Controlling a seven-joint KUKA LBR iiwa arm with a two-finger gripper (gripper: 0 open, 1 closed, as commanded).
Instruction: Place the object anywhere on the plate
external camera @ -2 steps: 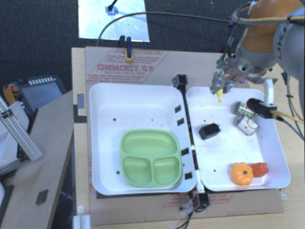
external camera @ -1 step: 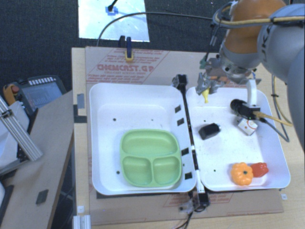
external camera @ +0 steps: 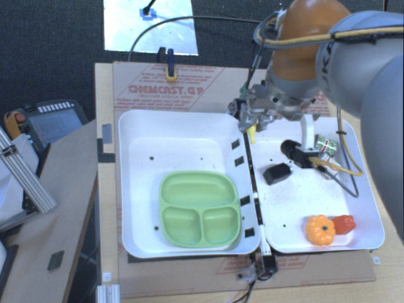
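Over right bin (external camera: 372, 232) — hand (external camera: 257, 120), hold and opening unclear.

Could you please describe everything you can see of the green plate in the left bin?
The green plate is a light green, rounded-rectangular tray that looks like moulded plastic. Raised ridges split it into three compartments: one long one along the far side and two smaller ones along the near side. It lies flat and upright on the floor of the left bin, toward the near right corner, slightly rotated. All three compartments look bare, and only the bin touches it.
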